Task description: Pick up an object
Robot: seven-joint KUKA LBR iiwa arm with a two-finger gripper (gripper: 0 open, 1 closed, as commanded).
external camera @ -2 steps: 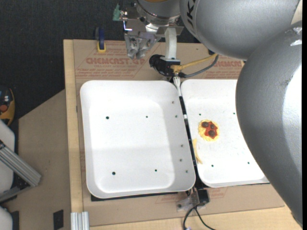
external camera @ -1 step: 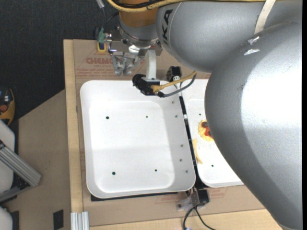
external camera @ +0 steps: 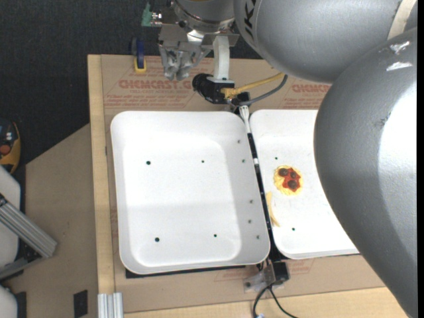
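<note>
A small yellow object with red and dark spots (external camera: 288,179) lies in the right bin (external camera: 301,238), left of its middle. A pale yellow strip (external camera: 271,211) lies beside it, along that bin's left wall. My gripper (external camera: 177,65) hangs beyond the far edge of the left bin (external camera: 179,197), over the cardboard bench, far from both objects. Nothing shows in its grasp. The big grey arm covers the right part of the right bin.
A small blue and yellow item (external camera: 139,55) stands on the bench's back left corner, close to the gripper. A metal rail (external camera: 26,230) lies off the bench at the left. Cables and a black connector (external camera: 275,273) sit at the front edge between the bins.
</note>
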